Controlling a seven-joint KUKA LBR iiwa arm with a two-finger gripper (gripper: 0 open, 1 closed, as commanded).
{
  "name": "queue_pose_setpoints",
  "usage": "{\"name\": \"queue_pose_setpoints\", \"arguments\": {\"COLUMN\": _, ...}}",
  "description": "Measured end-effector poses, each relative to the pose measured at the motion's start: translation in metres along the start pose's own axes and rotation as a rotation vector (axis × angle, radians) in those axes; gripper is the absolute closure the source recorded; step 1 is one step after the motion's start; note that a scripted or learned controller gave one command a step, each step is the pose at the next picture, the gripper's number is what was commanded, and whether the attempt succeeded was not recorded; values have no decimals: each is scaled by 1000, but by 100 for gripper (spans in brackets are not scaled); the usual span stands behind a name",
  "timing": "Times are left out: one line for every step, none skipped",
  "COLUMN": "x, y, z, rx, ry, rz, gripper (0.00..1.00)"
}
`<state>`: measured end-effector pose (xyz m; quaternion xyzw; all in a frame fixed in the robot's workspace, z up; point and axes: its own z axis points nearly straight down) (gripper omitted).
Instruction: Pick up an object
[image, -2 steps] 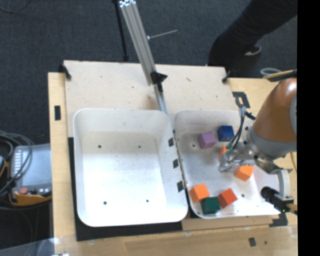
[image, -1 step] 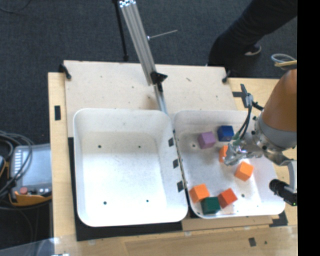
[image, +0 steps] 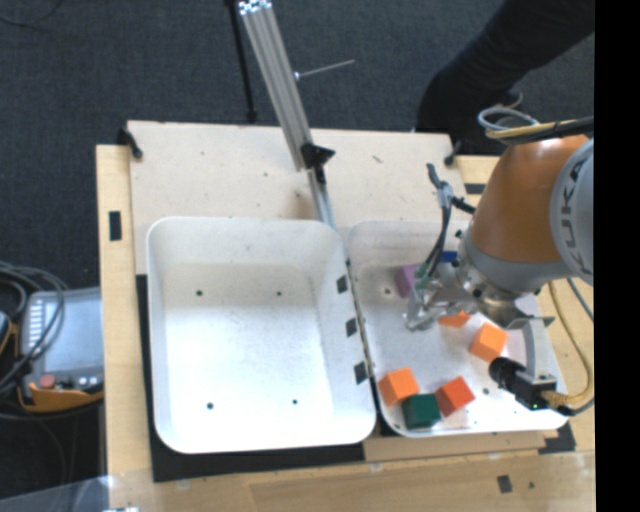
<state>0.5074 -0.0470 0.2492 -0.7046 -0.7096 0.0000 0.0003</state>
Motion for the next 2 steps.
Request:
{"name": "queue_pose_setpoints", "arguments": {"x": 52, "y": 16, "z": 12, "rx": -2, "ry": -1, "rz": 1, "gripper": 100}}
{"name": "queue_pose_setpoints", "arguments": {"x": 101, "y": 23, "z": 22, "rx": -1, "ry": -1, "rz": 1, "gripper": 100}}
